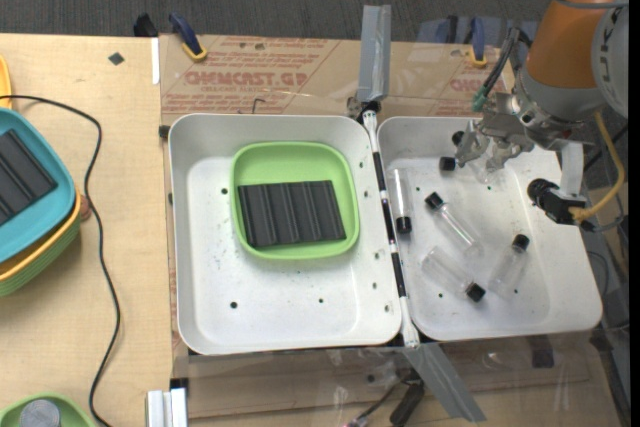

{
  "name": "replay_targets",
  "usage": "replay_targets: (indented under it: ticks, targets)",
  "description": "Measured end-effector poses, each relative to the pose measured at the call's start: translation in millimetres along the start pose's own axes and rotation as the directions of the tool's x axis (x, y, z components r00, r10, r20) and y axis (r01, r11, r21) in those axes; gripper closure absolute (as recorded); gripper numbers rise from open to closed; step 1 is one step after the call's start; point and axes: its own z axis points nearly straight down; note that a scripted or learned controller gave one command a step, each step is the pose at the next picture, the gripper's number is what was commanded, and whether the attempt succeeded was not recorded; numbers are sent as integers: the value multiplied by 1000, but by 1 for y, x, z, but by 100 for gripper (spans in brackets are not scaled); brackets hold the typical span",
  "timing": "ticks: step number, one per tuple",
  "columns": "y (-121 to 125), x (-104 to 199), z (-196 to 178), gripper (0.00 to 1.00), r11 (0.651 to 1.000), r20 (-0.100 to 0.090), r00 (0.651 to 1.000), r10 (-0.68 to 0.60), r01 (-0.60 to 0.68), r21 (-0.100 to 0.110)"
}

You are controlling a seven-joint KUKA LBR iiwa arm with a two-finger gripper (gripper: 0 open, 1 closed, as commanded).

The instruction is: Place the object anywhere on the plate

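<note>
a square green plate (295,202) with rounded corners and a dark ribbed mat sits in the left bin (200,245). clear plastic tubes (453,227) with black caps lie scattered in the right bin (560,300), lower right of frame. the gripper (492,143) hovers at that bin's upper edge; its state i cannot tell.

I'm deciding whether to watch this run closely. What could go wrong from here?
The clear vials in the right bin are transparent, lie close together and look round, so a grasp could miss, or one might roll away. The green plate sits across the rims between the bins, where a low carry might catch.
</note>
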Motion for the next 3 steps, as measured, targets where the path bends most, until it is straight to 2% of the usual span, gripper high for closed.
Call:
replay_targets:
  ticks: [1, 2, 3]
  targets:
    - [0, 0, 0, 0, 1000, 0, 1000, 0, 0, 0]
    - [19, -78, -54, 0, 970, 0, 970, 244, -244, -1]
    - [23, -102, -50, 0, 923, 0, 923, 384, -384, 0]
